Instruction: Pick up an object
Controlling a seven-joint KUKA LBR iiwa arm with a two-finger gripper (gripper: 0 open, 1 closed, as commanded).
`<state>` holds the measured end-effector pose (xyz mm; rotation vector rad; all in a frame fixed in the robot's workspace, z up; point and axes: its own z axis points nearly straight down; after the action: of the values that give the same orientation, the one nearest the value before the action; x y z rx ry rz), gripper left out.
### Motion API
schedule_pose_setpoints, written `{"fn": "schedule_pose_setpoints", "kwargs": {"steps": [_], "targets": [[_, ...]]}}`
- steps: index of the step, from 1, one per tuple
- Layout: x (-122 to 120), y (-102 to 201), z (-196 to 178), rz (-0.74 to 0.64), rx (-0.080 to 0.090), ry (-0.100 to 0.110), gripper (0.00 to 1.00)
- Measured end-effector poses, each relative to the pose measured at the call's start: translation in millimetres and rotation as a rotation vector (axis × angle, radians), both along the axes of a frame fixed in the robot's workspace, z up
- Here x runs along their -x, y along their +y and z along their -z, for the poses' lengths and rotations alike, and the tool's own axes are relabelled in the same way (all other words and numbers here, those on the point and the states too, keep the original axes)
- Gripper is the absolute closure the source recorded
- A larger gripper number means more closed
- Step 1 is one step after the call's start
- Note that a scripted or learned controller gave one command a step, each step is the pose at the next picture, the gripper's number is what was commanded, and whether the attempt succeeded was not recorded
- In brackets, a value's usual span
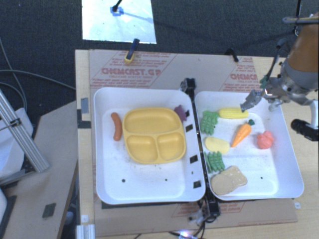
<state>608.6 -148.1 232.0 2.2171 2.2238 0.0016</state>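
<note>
Left bin (107, 183): sausage (117, 126) lies along the left side; yellow divided plate (153, 135) at centre; small purple piece (180, 112) just off the plate's upper right corner.

Right bin (286, 176): green pieces (209, 121) and (215, 161) near the left wall, yellow lump (217, 144) between them. Corn (233, 113) at top, carrot (241, 133) tilted below it, tan bread slice (228, 180) at the bottom, pink item (265, 139) to the right.

Gripper (256, 99) hangs over the bin's upper edge, just right of the corn. Jaws: cannot tell whether clenched or released. Nothing seen between them.
</note>
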Motion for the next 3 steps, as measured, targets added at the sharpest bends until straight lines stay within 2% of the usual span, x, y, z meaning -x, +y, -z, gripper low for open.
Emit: {"fn": "schedule_pose_setpoints", "kwargs": {"steps": [1, 2, 3], "targets": [[22, -56, 127, 0.007, -0.001, 0.01, 0.0], [-51, -36, 148, -0.009, -0.001, 0.03, 0.0], [-59, -60, 120, 0.001, -0.001, 0.008, 0.0]]}}
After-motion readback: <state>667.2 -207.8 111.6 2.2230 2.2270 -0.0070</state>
